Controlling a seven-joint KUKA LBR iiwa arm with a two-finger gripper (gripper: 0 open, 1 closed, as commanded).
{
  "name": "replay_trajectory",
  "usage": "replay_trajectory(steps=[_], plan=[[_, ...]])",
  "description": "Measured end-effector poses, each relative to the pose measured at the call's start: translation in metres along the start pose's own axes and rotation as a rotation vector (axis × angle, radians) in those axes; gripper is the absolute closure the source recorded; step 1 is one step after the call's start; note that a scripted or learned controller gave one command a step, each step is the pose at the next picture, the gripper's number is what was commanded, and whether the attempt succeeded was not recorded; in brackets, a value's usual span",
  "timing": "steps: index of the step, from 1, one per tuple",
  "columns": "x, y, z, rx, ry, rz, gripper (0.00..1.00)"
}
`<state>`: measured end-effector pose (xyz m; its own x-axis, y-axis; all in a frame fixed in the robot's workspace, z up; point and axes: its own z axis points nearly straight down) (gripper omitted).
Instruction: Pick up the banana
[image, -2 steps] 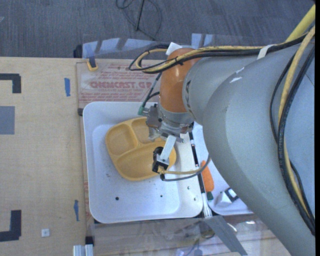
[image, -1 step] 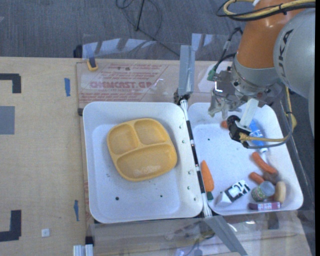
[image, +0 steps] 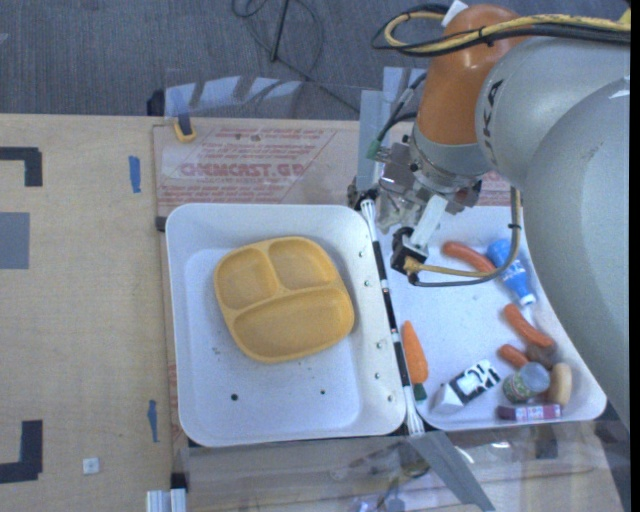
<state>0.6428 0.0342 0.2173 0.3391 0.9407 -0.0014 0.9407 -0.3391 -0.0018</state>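
jaws at the right bin's far left corner; banana not surely placed

the jaws hang under the arm (image: 470, 90) over the far left corner of the right bin (image: 450, 320), just beside the rim it shares with the left bin (image: 280, 400); apart or together, i cannot tell. outward, an orange carrot (image: 413, 352) lies along that rim. in the near right corner, well apart from the jaws, a short pale yellow-tan piece (image: 561, 383), smooth and rounded, is my best guess for the banana. i judge it a light, stiff, slippery toy, not fragile; take it across its narrow middle, minding the grey round thing (image: 531, 380) against its side.
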Motion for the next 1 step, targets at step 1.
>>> replay_trajectory(steps=[1], plan=[[0.0749,-0.0032,0.0537,-0.001,0.001,0.228,1.0]])
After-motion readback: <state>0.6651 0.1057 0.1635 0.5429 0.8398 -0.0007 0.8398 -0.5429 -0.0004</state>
